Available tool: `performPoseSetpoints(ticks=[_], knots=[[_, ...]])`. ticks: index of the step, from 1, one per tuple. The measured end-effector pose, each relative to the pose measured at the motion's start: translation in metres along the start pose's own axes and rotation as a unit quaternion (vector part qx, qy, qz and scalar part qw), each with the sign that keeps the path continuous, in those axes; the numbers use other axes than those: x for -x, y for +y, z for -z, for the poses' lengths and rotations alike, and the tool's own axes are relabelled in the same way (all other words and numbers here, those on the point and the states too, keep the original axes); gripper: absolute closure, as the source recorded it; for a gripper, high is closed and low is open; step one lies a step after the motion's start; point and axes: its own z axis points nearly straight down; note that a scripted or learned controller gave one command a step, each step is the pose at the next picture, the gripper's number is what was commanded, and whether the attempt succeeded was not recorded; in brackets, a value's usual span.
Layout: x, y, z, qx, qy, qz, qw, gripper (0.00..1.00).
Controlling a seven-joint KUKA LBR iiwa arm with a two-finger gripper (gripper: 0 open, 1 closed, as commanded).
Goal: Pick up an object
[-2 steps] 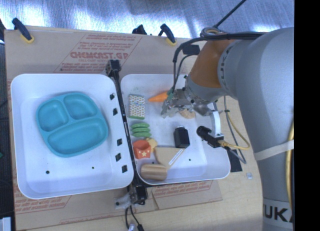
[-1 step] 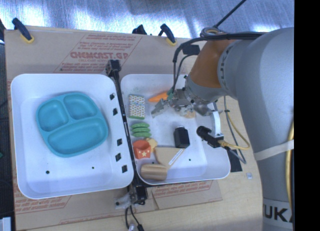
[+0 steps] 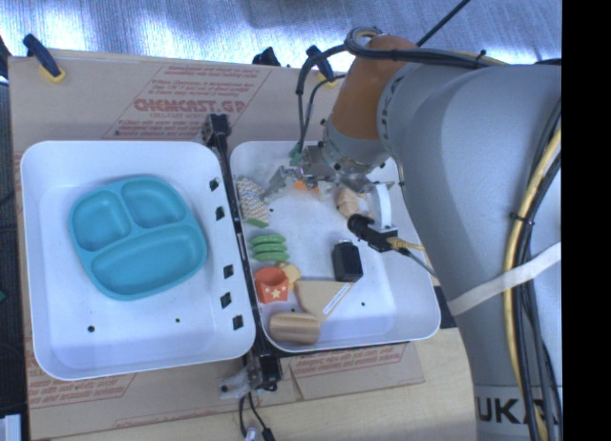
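My gripper (image 3: 294,178) hangs low over the far end of the right bin (image 3: 410,310), below the orange wrist band. A small orange piece (image 3: 304,182) lies right at its tip. Just left of it rests a patterned cloth-like item (image 3: 250,199). Nearer the front lie a green pea pod (image 3: 268,245), a red cup with a star (image 3: 272,285), a tan wedge (image 3: 318,294) and a bread roll (image 3: 293,327). A black block (image 3: 347,261) and a small beige piece (image 3: 346,202) lie on the right side, beside the arm.
The left bin (image 3: 38,239) holds a blue divided plate (image 3: 138,236). A black clip strip (image 3: 225,229) runs between the two bins. The arm's grey body (image 3: 477,172) and its cables cover the right bin's right edge. Cardboard (image 3: 181,95) lies under both bins.
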Motion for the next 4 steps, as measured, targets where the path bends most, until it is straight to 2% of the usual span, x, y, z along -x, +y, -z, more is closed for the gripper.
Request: performPoseSetpoints(ticks=[1, 2, 3, 4], knots=[[0.053, -0.001, 0.002, 0.004, 0.002, -0.342, 0.9396, 0.0], [0.003, -0.018, 0.002, 0.008, 0.002, -0.272, 0.9623, 0.0], [0.025, -0.037, 0.001, 0.008, 0.0, -0.134, 0.991, 0.0], [0.035, -0.002, 0.001, 0.003, 0.0, -0.017, 0.9998, 0.0]])
